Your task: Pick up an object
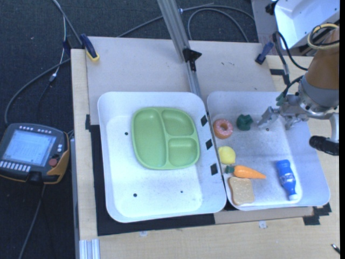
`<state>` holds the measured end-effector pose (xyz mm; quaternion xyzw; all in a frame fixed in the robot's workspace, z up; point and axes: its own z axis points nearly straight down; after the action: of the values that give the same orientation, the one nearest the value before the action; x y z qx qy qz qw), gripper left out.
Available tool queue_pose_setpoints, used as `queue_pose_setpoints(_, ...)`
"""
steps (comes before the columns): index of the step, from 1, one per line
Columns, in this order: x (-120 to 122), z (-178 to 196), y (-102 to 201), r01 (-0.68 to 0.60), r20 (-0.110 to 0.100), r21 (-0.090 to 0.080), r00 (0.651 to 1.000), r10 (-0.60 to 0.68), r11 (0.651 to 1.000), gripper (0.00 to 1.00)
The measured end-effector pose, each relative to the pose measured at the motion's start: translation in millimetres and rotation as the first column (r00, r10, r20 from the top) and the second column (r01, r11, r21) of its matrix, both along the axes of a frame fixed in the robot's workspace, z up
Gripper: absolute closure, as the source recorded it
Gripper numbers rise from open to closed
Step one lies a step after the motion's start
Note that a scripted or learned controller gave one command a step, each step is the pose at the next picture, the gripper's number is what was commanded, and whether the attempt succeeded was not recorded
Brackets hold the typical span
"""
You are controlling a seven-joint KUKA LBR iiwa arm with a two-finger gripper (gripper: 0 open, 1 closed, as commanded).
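The right bin holds several small items: a pink donut, a dark green piece, a yellow lemon, an orange carrot, a tan bread slice and a blue bottle. My gripper hangs over the bin's far right part, just right of the dark green piece. Its fingers are spread open, with nothing between them. The blue bottle lies well in front of it.
The left bin carries a light green divided plate. A metal pole rises between the bins at the back. A teach pendant lies off the bench to the left. Cables hang near the arm at the right.
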<state>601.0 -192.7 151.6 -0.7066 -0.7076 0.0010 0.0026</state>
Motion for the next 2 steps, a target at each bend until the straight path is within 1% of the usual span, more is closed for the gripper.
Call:
queue_pose_setpoints(1,5.7,-59.7,-3.7,0.001,-0.001,0.000,1.000,-0.001,1.000,0.00)
queue_pose_setpoints(2,5.9,-66.7,-3.1,0.001,0.002,-0.001,1.000,-0.001,1.000,0.00)
